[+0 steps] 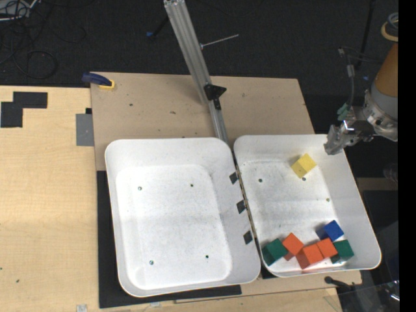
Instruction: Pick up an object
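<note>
A yellow block (303, 166) lies alone in the upper part of the right bin (344, 174). Near that bin's front edge sits a cluster: a blue block (332, 229), two orange blocks (293, 244) (315, 253) and two green blocks (275, 250) (344, 249). My gripper (335, 140) hangs over the right bin's far right rim, a little up and to the right of the yellow block, with nothing visibly held. The arm enters from the right edge.
The left bin (123, 174) stands beside the right one, joined by black clips along the shared rim. A slanted aluminium rail (194, 57) rises behind the bins. A blue and yellow clamp (99, 80) lies at the board's far left corner.
</note>
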`<state>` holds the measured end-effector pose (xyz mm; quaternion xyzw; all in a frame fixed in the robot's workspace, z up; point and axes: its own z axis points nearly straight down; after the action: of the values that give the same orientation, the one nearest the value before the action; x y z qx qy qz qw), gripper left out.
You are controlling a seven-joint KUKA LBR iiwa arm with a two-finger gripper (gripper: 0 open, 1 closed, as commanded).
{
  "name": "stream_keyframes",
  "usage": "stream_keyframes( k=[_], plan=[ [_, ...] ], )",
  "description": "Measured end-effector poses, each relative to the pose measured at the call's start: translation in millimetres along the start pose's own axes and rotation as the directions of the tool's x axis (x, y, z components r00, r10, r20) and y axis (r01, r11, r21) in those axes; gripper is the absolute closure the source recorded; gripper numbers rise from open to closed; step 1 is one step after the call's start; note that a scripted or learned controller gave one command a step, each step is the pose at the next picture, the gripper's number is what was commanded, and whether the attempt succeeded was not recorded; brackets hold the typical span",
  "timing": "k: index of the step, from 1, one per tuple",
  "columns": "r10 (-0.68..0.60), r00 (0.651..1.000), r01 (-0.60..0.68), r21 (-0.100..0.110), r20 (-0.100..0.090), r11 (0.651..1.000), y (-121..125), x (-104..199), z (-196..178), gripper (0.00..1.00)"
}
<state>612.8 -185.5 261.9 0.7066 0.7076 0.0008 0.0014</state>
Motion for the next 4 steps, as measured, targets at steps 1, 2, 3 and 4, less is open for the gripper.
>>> stream_keyframes(
  k=[1, 2, 3, 4],
  plan=[
    [-0.003, 1.000, 0.003, 0.004, -0.003, 1.000, 12, 49, 2, 1.00],
    [-0.002, 1.000, 0.002, 0.007, -0.003, 1.000, 13, 99, 19, 1.00],
    [-0.002, 1.000, 0.002, 0.008, -0.003, 1.000, 10, 142, 22, 1.00],
    [-0.004, 1.000, 0.004, 0.005, -0.003, 1.000, 11, 191, 17, 1.00]
  ],
)
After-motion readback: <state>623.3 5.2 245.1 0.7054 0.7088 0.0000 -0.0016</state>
